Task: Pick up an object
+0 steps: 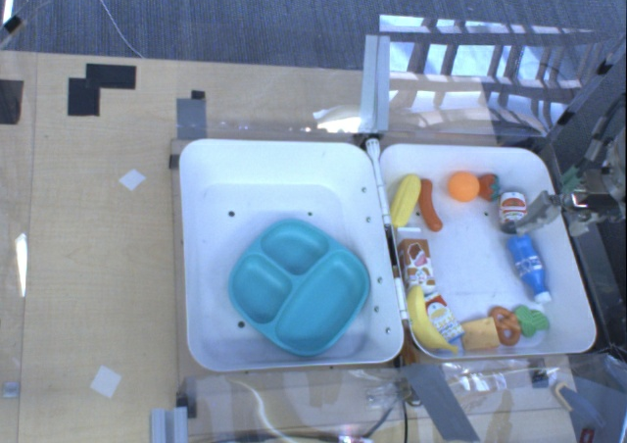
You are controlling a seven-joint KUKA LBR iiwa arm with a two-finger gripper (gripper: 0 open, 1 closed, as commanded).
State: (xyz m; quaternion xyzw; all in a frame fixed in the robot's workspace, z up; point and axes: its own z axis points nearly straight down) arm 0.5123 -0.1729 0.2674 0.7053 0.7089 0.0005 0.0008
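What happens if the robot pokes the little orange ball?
The orange ball looks round, so it would probably roll. It lies beside a red sausage, which might stop it on that side. Its smooth, round shape may make it slip between gripper fingers.

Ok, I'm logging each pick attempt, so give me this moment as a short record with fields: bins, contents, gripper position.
left bin: holds a teal divided plate
right bin: holds toy food and small items
along its left wall: corn cob, sausage, small carton, banana
far side: orange, small jar
right side: blue bottle
near side: pretzel, green piece
gripper: over the right bin's far right corner, beside the jar
grasp: nothing visibly held
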